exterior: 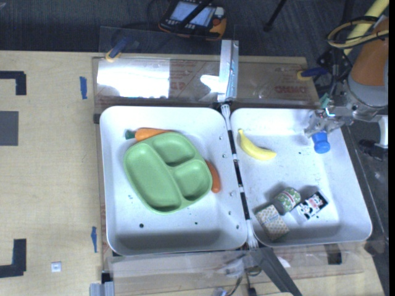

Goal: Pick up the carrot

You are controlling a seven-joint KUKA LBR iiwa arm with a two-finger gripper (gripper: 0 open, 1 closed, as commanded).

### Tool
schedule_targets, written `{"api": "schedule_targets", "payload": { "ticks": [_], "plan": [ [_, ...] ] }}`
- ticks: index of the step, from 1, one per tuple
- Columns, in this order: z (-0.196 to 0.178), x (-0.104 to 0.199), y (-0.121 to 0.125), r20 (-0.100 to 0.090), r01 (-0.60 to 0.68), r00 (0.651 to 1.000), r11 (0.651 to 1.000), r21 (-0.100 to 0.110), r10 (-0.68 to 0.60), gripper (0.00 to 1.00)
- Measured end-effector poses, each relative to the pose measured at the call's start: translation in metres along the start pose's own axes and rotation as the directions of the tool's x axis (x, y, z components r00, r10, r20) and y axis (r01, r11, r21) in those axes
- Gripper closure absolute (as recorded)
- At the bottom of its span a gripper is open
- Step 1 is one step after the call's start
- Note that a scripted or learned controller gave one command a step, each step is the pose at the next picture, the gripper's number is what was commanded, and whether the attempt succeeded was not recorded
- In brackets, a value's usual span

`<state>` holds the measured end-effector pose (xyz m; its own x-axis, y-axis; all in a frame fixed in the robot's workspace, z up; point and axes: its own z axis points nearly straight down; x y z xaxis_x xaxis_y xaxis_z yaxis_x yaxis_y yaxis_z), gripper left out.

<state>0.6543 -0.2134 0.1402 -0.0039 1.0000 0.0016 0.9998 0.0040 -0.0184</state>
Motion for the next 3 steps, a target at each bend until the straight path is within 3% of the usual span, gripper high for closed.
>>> {"api": "schedule_targets", "payload": {
  "ticks": [1, 2, 3],
  "plan": [
    [0.016, -0.006, -0.008, -0.008, -0.339, 0.941, 0.941, 0.000, 0.339, 1.00],
    [0.006, 0.025, 0.004, -0.007, -0.614, 0.789, 0.789, -0.011, 0.614, 1.00],
    [-0.088, 0.059, 0.007, -0.007, -0.622, 0.783, 0.783, -0.011, 0.622, 1.00]
  ]
}}
